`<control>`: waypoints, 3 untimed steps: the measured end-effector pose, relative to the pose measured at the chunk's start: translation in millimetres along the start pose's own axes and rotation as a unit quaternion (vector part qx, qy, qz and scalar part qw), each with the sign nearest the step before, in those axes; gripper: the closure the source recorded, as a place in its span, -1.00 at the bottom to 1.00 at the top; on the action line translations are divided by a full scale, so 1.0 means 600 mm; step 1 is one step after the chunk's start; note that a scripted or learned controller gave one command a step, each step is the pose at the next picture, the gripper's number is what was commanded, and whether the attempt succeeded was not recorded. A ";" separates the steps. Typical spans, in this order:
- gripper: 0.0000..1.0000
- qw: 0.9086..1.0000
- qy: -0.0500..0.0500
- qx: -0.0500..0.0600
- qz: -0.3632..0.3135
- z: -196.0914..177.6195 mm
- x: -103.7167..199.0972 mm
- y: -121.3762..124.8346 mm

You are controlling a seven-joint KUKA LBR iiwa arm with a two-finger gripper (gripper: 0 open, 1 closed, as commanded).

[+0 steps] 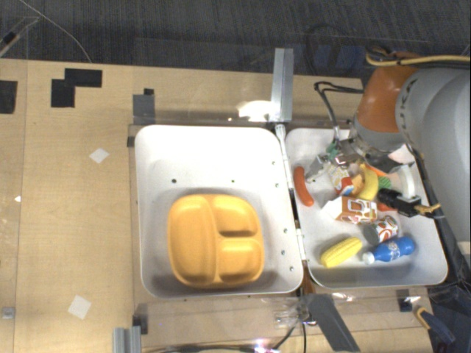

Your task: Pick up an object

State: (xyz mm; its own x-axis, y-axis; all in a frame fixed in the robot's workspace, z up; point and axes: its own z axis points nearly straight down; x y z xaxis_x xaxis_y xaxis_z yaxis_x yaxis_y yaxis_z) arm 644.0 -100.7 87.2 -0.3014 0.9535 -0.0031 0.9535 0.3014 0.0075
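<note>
Down in the right bin (434, 267), the jaws sit among cluttered toys; their opening can't be told.

My bench (66, 219) is pale wood, and beyond its far edge lies dark carpet (184, 13) with a thin wire (59, 28) trailing across it. Two shallow white bins sit side by side and touching: the left bin (199, 145) is the wider one, the right bin (318, 223) the narrower. A grey metal post (282, 87) stands at the far end of the seam between them. A small grey bracket (144, 107) sits at the left bin's far corner. On the bare wood to the left I see a black L-shaped patch (73, 85) and two small white squares (98, 155) (79, 307), well apart from each other.
</note>
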 end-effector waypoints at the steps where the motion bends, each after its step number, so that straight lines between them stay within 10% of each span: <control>1: 1.00 1.000 -0.004 -0.005 -0.003 -0.026 -0.002 0.006; 2: 1.00 0.991 0.001 0.000 0.136 -0.167 0.140 0.067; 3: 1.00 0.985 0.000 0.000 0.174 -0.237 0.134 0.090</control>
